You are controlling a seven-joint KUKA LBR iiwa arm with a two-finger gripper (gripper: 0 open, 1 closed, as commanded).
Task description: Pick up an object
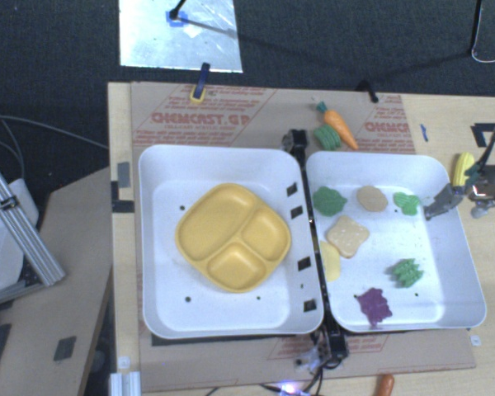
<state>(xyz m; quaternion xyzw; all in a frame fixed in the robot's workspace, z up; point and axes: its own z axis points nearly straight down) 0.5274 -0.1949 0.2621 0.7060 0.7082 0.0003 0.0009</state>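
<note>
gripper (pixel 440 203) at right bin's (pixel 458 258) far edge, grip unclear, green toy (pixel 407 202) just beside

**Bright bins, soft picture**

My feed is evenly lit from above. Both white bins (pixel 223 159) come through bright, close to washed out, with faint shadows under their rims. The metal sheet (pixel 180 23) on the dark floor (pixel 49 31) throws glare. Detail is soft and grainy throughout; the claw (pixel 439 203) at the right looks smeared.
</note>
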